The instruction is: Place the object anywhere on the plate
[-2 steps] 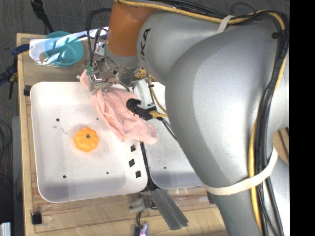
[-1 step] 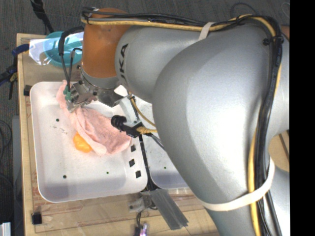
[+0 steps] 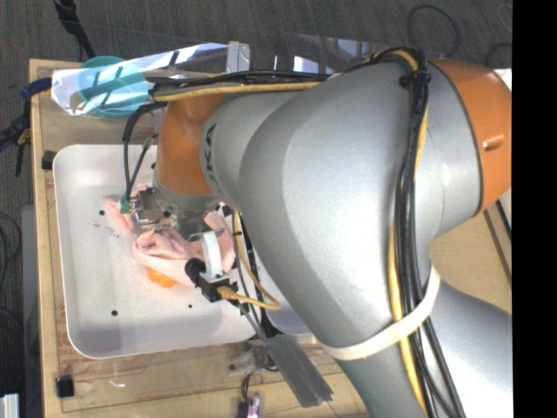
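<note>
Camera view puts the claw (image 3: 161, 220) low in the left white bin (image 3: 83, 233), buried among pink stuff, so I cannot tell its state. A crumpled pink cloth (image 3: 174, 246) lies directly beneath and just in front of it, touching the wrist hardware. An orange object (image 3: 159, 277) peeks out at the cloth's lower edge, just below the claw; it is probably the thing to move. The grey arm (image 3: 348, 198) covers nearly all of the right bin. Beyond the bin, a blue-and-clear bag (image 3: 113, 85) rests on the surface (image 3: 43, 129).
</note>
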